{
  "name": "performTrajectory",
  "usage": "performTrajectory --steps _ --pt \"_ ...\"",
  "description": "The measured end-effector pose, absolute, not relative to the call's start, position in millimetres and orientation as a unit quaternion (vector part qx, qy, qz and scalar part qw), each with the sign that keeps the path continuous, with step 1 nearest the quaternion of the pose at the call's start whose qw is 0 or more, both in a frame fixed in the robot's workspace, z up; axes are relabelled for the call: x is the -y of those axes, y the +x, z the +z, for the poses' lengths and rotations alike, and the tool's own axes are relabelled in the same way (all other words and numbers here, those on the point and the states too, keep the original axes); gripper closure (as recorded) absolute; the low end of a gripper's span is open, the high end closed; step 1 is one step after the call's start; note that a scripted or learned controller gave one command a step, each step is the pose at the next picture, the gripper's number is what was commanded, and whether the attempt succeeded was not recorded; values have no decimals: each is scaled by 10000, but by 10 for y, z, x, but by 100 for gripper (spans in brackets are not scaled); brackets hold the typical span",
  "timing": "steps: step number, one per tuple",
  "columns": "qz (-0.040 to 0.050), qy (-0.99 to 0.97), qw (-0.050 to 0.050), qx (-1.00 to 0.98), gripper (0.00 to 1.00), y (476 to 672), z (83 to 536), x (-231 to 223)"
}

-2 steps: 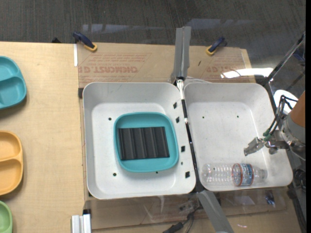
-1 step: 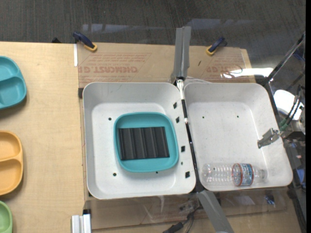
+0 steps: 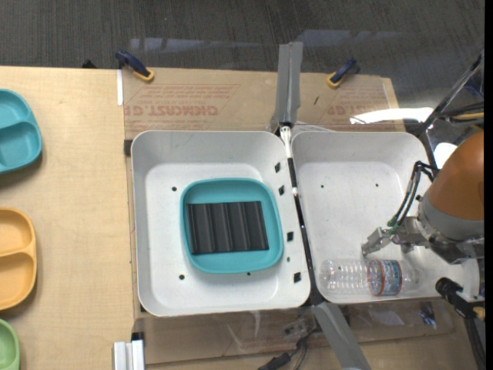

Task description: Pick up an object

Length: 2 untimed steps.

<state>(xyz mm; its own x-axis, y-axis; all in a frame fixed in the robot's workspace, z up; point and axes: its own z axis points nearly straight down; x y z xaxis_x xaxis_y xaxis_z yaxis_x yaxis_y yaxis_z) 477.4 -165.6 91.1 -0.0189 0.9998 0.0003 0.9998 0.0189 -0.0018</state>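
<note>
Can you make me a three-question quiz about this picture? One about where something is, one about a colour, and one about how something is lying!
1. Where is the bottle?
A. left bin
B. right bin
C. on the bench

2. What colour is the tray in the left bin?
A. teal
B. red
C. purple

3. How is the bottle?
A. standing up
B. lying on its side
C. hanging in the air

Answers: 1 B, it rests by the right bin's near wall, under the gripper. 2 A, its rim is teal around a dark ribbed middle. 3 B, it lies lengthwise on the floor.
</note>
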Motion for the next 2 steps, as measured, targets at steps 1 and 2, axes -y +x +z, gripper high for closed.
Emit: performTrajectory --steps 1,2 --pt "2 -6541 -4 7564 0 4781 1362 1997" --pt "7 -6767 -7 7363 0 4781 2051 2227"
